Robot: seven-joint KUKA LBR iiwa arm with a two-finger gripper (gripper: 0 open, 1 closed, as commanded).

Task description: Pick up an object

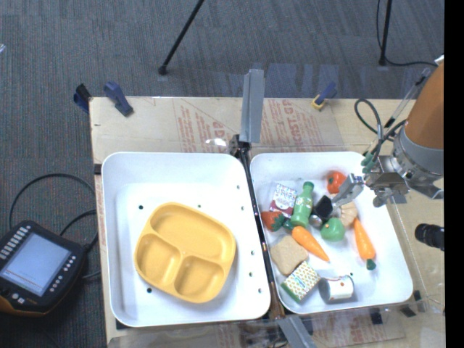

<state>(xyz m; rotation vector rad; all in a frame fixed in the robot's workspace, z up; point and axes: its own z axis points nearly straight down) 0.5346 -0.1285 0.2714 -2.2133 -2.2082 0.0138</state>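
Green bottle [301,203] with white label, lettering too small to read.

A divided tray [187,251] lies in the left bin [116,194], while the right bin [395,281] holds two carrots [312,243], a bottle [302,204], bread [288,255] and a can [336,288].

The bench board [290,122] bears red print, too blurred to read.

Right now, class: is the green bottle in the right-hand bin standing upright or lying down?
Lying down. The green bottle rests on its side among the toys, its white cap toward the bin's far wall and its full length visible from above.
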